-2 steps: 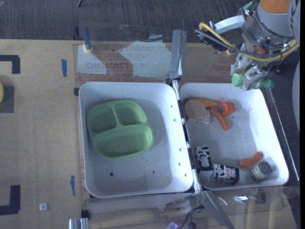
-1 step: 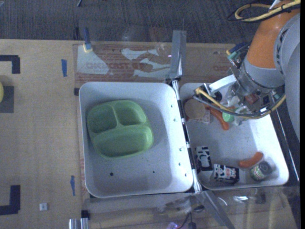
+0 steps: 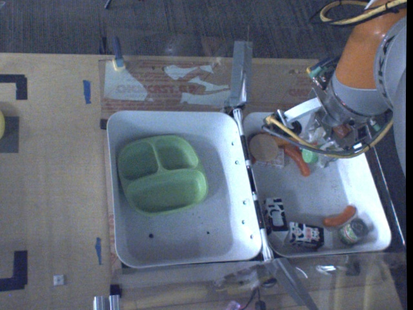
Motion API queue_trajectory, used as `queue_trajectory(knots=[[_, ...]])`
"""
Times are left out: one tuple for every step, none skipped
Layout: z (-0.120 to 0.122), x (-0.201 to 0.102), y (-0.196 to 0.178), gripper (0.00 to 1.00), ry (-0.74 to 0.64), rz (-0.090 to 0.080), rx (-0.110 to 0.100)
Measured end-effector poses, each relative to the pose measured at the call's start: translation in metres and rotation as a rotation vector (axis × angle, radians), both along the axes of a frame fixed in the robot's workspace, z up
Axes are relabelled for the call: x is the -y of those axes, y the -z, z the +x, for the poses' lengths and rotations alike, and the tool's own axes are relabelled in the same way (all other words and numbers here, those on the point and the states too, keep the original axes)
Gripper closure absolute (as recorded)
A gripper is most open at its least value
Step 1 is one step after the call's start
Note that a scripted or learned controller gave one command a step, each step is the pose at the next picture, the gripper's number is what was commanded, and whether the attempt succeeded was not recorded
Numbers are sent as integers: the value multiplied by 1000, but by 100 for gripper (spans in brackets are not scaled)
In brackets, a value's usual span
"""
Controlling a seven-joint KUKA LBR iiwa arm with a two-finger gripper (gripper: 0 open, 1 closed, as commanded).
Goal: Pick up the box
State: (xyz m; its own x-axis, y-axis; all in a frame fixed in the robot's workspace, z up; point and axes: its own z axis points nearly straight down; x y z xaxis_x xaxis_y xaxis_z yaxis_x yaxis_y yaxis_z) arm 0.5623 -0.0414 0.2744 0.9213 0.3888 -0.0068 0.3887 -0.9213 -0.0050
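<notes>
Two white bins sit side by side on the table (image 3: 51, 192). In the left bin (image 3: 122, 237) lies a green divided tray (image 3: 161, 172). The right bin (image 3: 381, 234) holds a black-and-white box (image 3: 305, 234) near its front edge, a second black-and-white carton (image 3: 276, 213) just beside it, an orange sausage-like piece (image 3: 339, 216), a small round can (image 3: 353, 231), a brown disc (image 3: 263, 148) and an orange carrot-like piece (image 3: 297, 159). At that bin's back, the gripper (image 3: 316, 141) hangs among cables; whether it is clenched, I cannot tell.

soft, even overhead light, faint shadows, glare on the clear panel (image 3: 174, 82), overall slightly blurry.
</notes>
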Motion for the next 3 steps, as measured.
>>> queue_trajectory(knots=[[66, -36, -64, 100, 201, -2, 9], [80, -29, -160, 100, 160, -2, 9], [68, -57, -106, 100, 201, -2, 6]])
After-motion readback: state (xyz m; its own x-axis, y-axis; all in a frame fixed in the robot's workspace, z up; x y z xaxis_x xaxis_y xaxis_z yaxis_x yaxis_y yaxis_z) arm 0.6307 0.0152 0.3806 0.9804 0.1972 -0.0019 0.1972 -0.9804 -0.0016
